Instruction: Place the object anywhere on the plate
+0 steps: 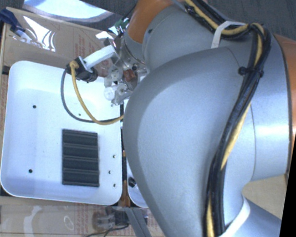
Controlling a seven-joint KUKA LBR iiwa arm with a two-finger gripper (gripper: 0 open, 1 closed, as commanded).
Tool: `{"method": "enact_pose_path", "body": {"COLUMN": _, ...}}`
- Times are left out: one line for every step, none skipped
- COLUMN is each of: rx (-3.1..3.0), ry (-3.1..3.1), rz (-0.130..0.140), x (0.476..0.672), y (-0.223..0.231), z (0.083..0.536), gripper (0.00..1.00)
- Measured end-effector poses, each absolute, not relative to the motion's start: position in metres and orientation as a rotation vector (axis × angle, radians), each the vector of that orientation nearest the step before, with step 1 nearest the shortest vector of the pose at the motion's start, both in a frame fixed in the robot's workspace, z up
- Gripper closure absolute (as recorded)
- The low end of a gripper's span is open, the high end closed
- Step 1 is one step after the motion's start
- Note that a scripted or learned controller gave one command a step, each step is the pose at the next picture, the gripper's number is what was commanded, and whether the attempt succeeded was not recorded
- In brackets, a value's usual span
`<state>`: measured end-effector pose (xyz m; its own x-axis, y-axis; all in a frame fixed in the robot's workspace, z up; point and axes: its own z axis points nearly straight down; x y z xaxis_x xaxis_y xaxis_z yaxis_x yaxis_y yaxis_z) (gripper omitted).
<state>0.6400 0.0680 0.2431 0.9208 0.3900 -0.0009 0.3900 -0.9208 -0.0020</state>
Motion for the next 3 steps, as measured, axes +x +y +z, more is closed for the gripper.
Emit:
{"method": "enact_pose_path", "body": {"rx": -3.125, "ry": -0.323, "rz": 0.010, "x": 0.644, "y": 0.103, "z": 0.115, "gripper": 1.00}}
{"method": "enact_pose_path", "body": {"rx": -3.123, "ry": -0.325, "rz": -0.018, "x": 0.576, "y": 0.105, "z": 0.098, "gripper": 1.00}}
{"method": "enact_pose_path", "body": {"rx": -3.120, "ry": -0.323, "rz": 0.005, "x": 0.580, "y": 0.036, "z": 0.208, "gripper": 1.00}}
